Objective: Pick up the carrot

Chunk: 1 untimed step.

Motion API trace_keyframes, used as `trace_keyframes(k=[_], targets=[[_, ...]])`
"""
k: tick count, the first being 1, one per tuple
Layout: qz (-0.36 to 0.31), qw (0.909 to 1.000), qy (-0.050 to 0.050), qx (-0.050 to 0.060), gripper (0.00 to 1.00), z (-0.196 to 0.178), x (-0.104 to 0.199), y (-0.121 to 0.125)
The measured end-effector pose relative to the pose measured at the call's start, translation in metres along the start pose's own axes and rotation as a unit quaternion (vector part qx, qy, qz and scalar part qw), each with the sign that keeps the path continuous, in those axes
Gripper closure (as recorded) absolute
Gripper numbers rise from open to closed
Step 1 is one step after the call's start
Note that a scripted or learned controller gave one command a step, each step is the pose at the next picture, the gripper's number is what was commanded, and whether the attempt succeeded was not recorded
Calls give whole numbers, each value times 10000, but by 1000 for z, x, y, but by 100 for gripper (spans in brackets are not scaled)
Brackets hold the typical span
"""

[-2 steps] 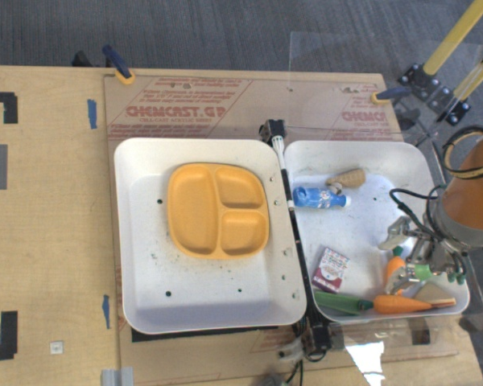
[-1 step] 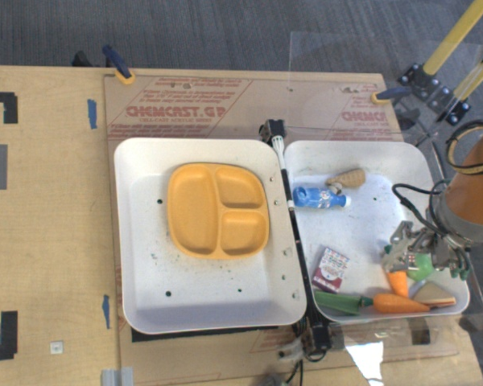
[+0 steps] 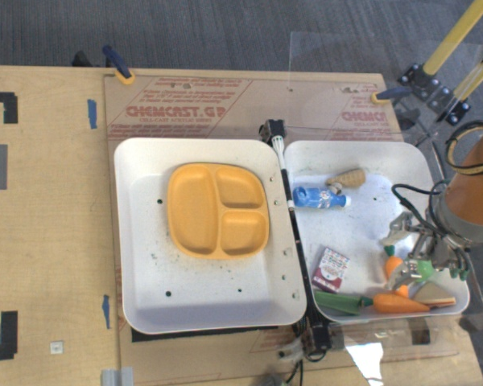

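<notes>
A pale plywood worktop [image 3: 48, 240] is seen from above, w/ grey carpet beyond its far edge and a brown printed cardboard sheet [image 3: 241, 107] laid under two shallow white plastic bins. Black tape marks and blue tape bits are seen on the wood at left. The left bin [image 3: 137, 296] is occupied by a yellow-orange plastic divided plate [image 3: 218, 210], three compartments, set approx. in the middle.

In the right bin [image 3: 370, 215] several items are scattered: a small blue plastic bottle [image 3: 318, 197] lying on its side near the far-left part, a tan cork-like piece [image 3: 348, 178] just beside it, and a small red-and-white printed packet [image 3: 330, 269] nearer the front. The orange toy carrot w/ green top [image 3: 400, 301] is found along the front wall at the right corner, lying flat. A dark green elongated vegetable piece [image 3: 342, 301] lies just to its left, approx. end to end w/ it; a small orange-and-green item [image 3: 395, 266] is seen just beyond.

The metal two-finger claw [image 3: 414, 257] is positioned low over the right part of that bin, just above the carrot, w/ the arm's orange band [image 3: 471, 195] at the view's right edge. Whether the claw is apart or together cannot be told; it is cluttered by cables and brackets. The carrot is not seen between its tips.
</notes>
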State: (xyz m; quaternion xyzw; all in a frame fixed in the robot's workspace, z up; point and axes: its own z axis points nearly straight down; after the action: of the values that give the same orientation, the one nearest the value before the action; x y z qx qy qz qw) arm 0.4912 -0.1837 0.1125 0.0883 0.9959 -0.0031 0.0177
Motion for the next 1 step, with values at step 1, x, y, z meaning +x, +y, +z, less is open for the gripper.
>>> trace_keyframes(k=[1], targets=[[-739,9973,-6,-10,0,19,3,14]])
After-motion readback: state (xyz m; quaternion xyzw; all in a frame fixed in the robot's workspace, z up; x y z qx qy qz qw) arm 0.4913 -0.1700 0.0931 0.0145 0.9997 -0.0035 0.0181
